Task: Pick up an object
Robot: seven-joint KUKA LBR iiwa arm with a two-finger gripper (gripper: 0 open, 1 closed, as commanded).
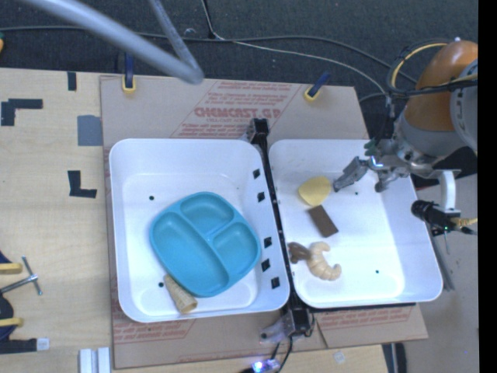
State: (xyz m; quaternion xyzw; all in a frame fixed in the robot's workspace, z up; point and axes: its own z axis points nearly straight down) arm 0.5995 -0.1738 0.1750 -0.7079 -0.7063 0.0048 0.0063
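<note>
My gripper (365, 179) hovers over the upper right part of the right bin (388, 286), fingers spread apart and open with nothing between them. Just left of it lies a pale yellow rounded piece (314, 190). Below that rests a small brown block (323, 222). A tan, curled shrimp-like toy (317, 258) lies nearer the front of the same bin. In the left bin (128, 208) a blue divided plate (205, 242) fills the middle, with a tan cone-shaped piece (180, 294) by its front edge.
A black divider (268, 208) with clips runs between the two bins. Cables trail across the dark floor behind the bench. A grey pole (101, 26) crosses the upper left. The arm's orange band (443, 76) sits at the right.
</note>
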